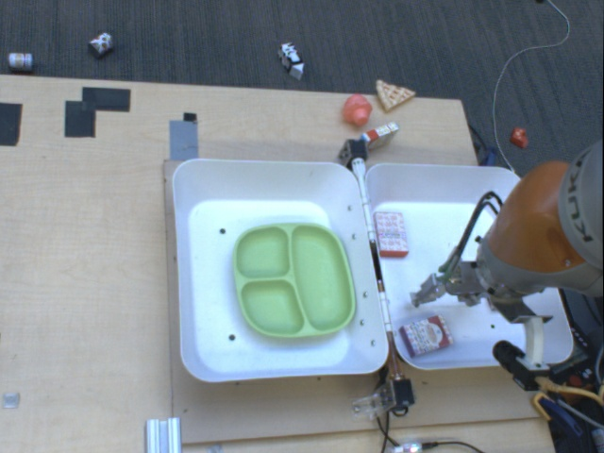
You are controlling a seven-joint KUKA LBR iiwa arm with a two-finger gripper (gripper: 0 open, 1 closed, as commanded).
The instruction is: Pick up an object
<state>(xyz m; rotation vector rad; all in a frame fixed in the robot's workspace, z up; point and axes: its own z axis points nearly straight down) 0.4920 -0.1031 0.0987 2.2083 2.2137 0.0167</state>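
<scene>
The arm reaches leftward, its claw lowered.

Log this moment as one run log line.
gripper over right bin | holding nothing | nearest: red packet | green tray in left bin

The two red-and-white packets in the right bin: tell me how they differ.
The upper packet lies near the bin's left wall, roughly square to it; the lower packet lies near the front wall, tilted. The upper one looks pink-red with a pale grid pattern; the lower one shows darker red with a white band. The pincer hovers closer to the lower packet than to the upper. Both are small, flat, rectangular, and rest on the floor of the right bin.
</scene>
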